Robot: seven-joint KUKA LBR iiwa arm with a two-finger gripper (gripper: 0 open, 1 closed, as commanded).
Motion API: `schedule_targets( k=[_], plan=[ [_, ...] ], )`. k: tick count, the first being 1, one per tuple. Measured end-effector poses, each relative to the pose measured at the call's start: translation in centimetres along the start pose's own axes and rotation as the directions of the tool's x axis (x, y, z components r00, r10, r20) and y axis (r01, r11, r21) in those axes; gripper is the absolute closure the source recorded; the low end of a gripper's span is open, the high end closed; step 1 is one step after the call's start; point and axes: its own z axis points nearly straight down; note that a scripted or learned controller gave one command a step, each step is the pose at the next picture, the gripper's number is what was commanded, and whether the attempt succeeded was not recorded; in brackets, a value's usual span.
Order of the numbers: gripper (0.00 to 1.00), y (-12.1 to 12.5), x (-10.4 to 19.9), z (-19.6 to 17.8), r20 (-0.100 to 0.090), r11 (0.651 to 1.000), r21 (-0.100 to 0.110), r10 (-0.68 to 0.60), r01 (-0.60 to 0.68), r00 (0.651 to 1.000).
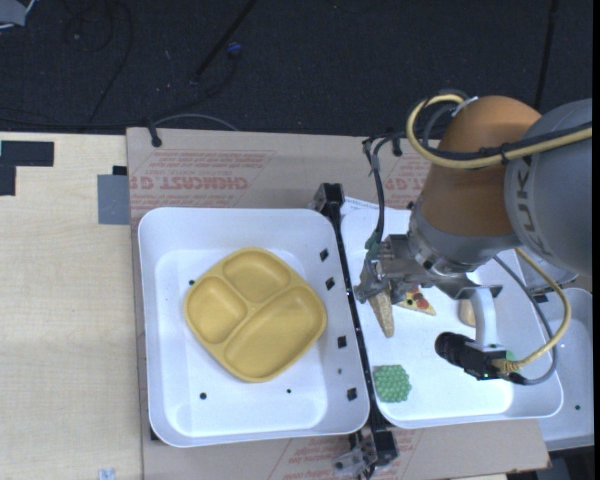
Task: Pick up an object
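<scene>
The likeliest target is the tan cone (382, 315), a slim, ridged, wafer-like piece lying on the floor of the right bin (435, 393) close to its left edge, about midway along it, narrow tip pointing toward the near edge. The gripper (372, 286) is low over the cone's wide end, touching it or nearly so; whether its grip is open or closed on the cone cannot be told from this angle. This looks like the grasp step itself. The next move calls for a firm closure across the wide end and a straight lift, since a tapered, hard-looking shape may slip out. Just beside the cone, toward the bin's middle, lies a flat triangular pizza slice (417, 304) with red spots. A bumpy, rounded green lump (391, 382) sits near the near left corner. In the middle of the left bin (180, 388) rests a smooth, glossy yellow plate (255, 313), rounded-square, with three compartments.
</scene>
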Motion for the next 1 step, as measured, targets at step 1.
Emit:
schedule_targets(
  k=[1],
  plan=[
    [1.0, 0.27, 5.4, 1.05, 0.001, 1.0, 0.002, 0.001, -0.001, 1.0]
  ],
)
